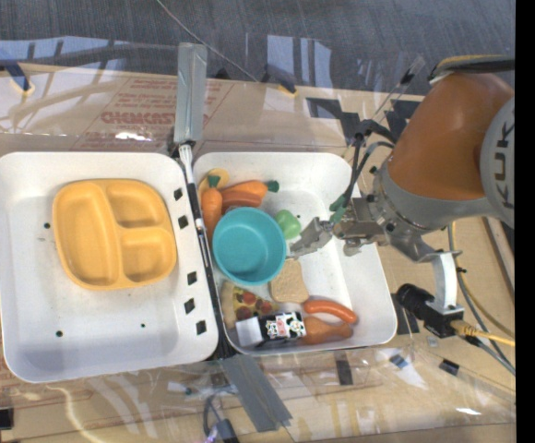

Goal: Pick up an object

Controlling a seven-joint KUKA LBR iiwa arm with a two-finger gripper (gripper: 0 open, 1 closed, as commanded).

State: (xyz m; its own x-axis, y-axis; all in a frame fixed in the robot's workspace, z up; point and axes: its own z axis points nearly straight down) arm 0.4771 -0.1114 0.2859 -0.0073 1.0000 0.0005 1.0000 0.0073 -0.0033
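1. Nothing is lifted yet: the gripper [315,235] hangs over the right bin [364,284], just at 3 o'clock of the teal bowl [248,245]; whether its fingers are spread or pressed together, I cannot tell.
2. Left to do, by my judgement: descend, grasp, raise one item, such as the carrot [212,206] at the bowl's 11 o'clock.
3. Faint red print on the cardboard [111,109] is unreadable; the arm [452,146] shows part of "KUKA".
4. The yellow tray [113,233] lies in the left bin [18,284].

arm [503,146], 3 o'clock: white letters "KU" read on grey casing | cardboard sheet [111,109], 11 o'clock: red print seen, too faint to be read
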